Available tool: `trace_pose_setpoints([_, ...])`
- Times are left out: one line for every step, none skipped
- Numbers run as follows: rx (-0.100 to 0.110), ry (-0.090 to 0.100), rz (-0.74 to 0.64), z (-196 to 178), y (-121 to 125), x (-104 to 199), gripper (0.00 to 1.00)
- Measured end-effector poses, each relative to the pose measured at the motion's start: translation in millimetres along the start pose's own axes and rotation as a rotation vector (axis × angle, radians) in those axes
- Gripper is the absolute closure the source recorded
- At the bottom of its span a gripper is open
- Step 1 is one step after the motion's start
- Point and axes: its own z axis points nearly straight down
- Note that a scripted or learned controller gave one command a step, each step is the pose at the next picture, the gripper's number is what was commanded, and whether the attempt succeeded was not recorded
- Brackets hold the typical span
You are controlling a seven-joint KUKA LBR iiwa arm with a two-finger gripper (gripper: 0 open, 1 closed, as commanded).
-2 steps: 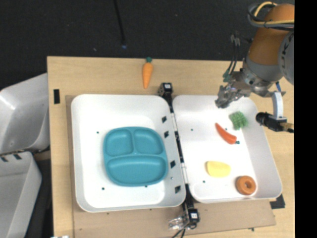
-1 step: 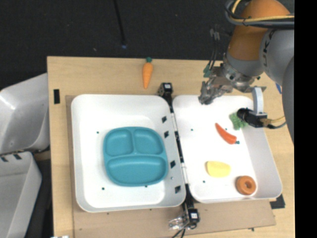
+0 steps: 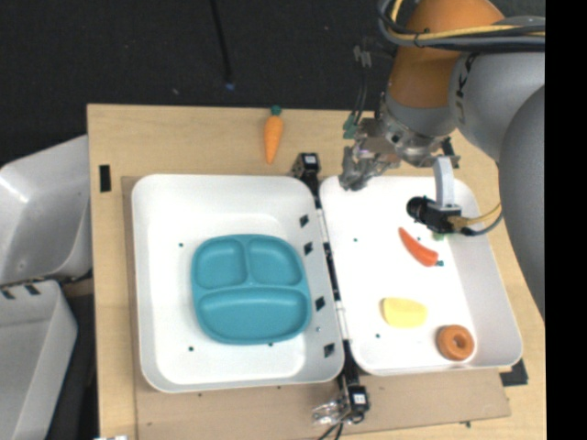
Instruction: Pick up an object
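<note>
Doughnut [image 3: 455,342] in right bin [image 3: 486,273], pincer [image 3: 356,174] above far corner, grip state unclear

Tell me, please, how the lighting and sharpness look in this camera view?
In the camera view the light is even and soft: the right bin reads bright white without harsh glare, and the donut casts only a faint shadow. The background beyond the bench is nearly black. The carrot has slightly soft edges, and detail at the pincer is murky.
</note>
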Motion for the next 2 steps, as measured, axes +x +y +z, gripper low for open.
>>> trace_pose_setpoints([0.001,0.0,0.0,3,6,61,1.0])
trace_pose_setpoints([0.005,-0.001,0.001,15,-4,110,1.0])
